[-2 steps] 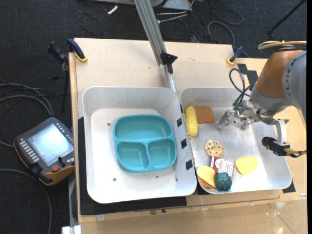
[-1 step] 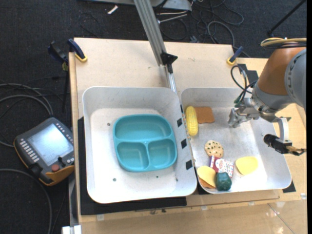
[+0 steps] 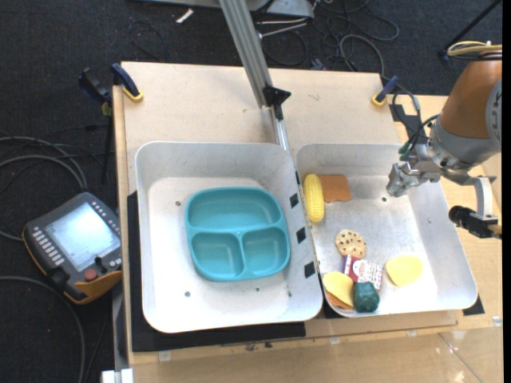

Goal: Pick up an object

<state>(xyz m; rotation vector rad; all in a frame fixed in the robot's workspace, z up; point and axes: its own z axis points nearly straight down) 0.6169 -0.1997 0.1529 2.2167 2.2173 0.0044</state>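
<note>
The right bin (image 3: 435, 214) holds several toy foods: a yellow corn cob (image 3: 314, 197) beside an orange-brown slab (image 3: 335, 188) at the far left, a round cookie (image 3: 350, 242), a red-and-white packet (image 3: 366, 272), a dark green piece (image 3: 366, 298), an orange-yellow wedge (image 3: 338, 288) and a yellow slice (image 3: 404, 270). My gripper (image 3: 398, 183) hangs over the bin's far right part, pointing down. Nothing shows between its fingers. It stands well right of the corn and above the yellow slice in the view.
The left bin (image 3: 160, 214) carries a teal divided tray (image 3: 237, 233). A slanted metal pole (image 3: 251, 46) crosses above the bins' shared wall. Clamps (image 3: 128, 82) sit at the bench's far corners. A teach pendant (image 3: 76, 246) lies on the floor at left.
</note>
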